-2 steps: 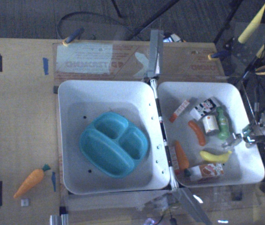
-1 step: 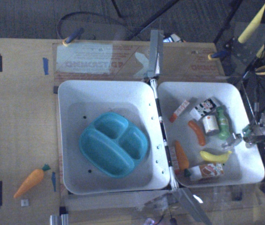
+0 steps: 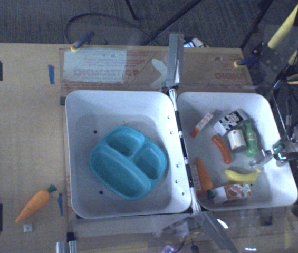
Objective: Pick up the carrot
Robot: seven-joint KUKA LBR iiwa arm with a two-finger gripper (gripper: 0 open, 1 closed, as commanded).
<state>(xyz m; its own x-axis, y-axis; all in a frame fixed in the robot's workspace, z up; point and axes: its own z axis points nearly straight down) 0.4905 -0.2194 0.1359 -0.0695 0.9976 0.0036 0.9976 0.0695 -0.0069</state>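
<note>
Two white bins sit side by side on the bench (image 3: pixel 22 157). The left bin (image 3: pixel 80 109) holds one blue divided plate (image 3: pixel 128 162). The right bin (image 3: pixel 280 188) holds one carrot (image 3: pixel 204 176), one sausage (image 3: pixel 222 148), one banana (image 3: pixel 242 175), one green bottle (image 3: pixel 251 138), one small can (image 3: pixel 237 140) and three small cartons. The carrot is orange, tapered, with a dark green stub at its near end, lying against the bin's left wall. A second carrot (image 3: pixel 34 205) lies on the bench, left of both bins. The gripper (image 3: pixel 269 156) hovers at the right bin's right side; whether it is released or clenched cannot be told.
</note>
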